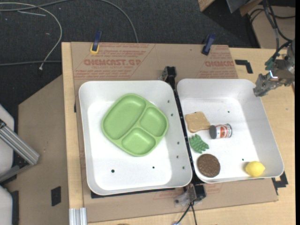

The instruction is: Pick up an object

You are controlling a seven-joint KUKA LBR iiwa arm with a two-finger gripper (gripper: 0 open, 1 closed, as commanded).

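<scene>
The right bin (243,104) holds a tan toast slice (197,121), a small can (221,131) lying on its side with a red label, a green leafy piece (199,144), a round brown patty (208,165) and a yellow lemon (255,168). My gripper (263,85) hangs at the right bin's far right corner, above its rim, well apart from all these objects. Nothing shows between its fingers.
The left bin (93,163) contains a green divided plate (135,124). Both bins rest on a cardboard sheet (117,60) clamped at the back by a yellow-blue clip (96,41) and a blue clip (208,44). Cables lie on the dark floor beyond.
</scene>
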